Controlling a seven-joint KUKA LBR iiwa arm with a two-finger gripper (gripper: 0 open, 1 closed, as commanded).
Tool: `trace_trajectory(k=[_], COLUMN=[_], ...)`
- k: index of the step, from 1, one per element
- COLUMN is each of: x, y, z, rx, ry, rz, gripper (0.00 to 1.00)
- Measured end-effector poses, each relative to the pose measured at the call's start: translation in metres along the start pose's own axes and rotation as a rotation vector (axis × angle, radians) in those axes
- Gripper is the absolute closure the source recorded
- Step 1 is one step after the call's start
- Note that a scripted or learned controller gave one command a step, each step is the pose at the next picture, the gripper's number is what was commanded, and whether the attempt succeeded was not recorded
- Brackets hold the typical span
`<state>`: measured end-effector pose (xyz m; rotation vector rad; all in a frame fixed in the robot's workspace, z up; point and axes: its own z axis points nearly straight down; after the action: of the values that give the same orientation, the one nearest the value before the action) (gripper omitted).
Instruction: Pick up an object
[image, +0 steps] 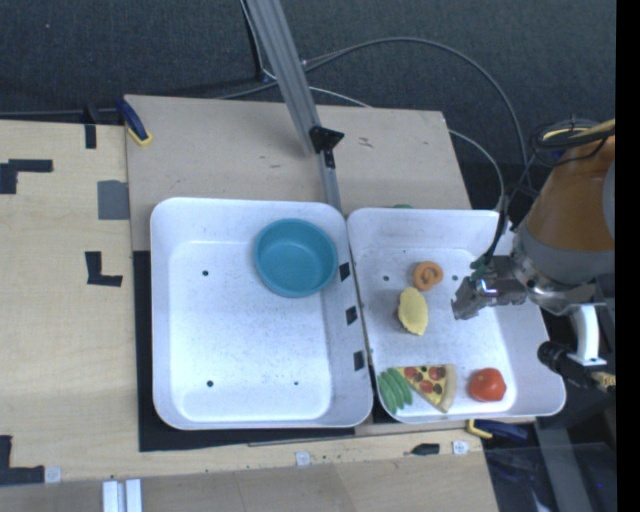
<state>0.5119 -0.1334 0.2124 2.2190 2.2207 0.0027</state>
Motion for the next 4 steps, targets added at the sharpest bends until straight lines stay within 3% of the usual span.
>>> trace_trajectory(k=[1,3,4], x=[0.0,0.103,0.154], y=[0.0,0.026,0.043], z=[-0.014,0.0,-0.013], rx=[0.002,0.005,0.003], ry=[0.0,0.001,0.001], rz=[0.0,-0.003,-0.004], gripper=[1.0,1.0,1.0])
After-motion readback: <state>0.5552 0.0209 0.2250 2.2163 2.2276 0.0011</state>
